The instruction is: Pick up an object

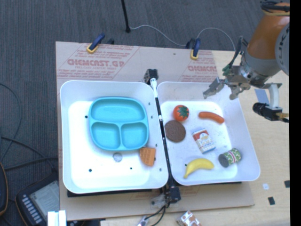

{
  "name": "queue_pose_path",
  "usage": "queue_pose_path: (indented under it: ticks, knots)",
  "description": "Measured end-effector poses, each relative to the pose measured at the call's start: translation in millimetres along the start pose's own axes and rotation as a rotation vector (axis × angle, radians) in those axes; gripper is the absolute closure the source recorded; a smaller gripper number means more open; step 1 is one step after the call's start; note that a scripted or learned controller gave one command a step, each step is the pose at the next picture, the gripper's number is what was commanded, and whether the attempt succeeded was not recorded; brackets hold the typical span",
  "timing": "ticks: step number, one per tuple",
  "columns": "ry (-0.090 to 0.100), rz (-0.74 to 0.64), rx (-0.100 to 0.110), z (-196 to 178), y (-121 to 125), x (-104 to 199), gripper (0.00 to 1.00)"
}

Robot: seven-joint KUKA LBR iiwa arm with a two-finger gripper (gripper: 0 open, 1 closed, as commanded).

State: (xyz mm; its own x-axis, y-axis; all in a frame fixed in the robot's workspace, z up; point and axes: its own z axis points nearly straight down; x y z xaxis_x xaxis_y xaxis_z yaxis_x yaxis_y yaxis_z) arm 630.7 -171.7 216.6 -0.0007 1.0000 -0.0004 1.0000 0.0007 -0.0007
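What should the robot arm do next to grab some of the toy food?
Probably lower the open gripper a little, down and left toward the long orange toy sausage. The gripper hangs above the right white bin's far edge with nothing between its fingers, and the sausage lies nearest, apart from the other toys.

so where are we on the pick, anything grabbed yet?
Nothing done yet. The gripper hangs open over the right bin's top edge, nothing between its fingers. All right-bin items lie loose on the floor: tomato, hot dog, brown disc, small carton, can, banana. Left: descend, close on one, lift.
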Motion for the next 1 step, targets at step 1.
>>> queue_pose_path:
  ticks: [1]
  knots:
    - [-0.006,-0.001,-0.015,114.6,-1.8,20.1,0.0]
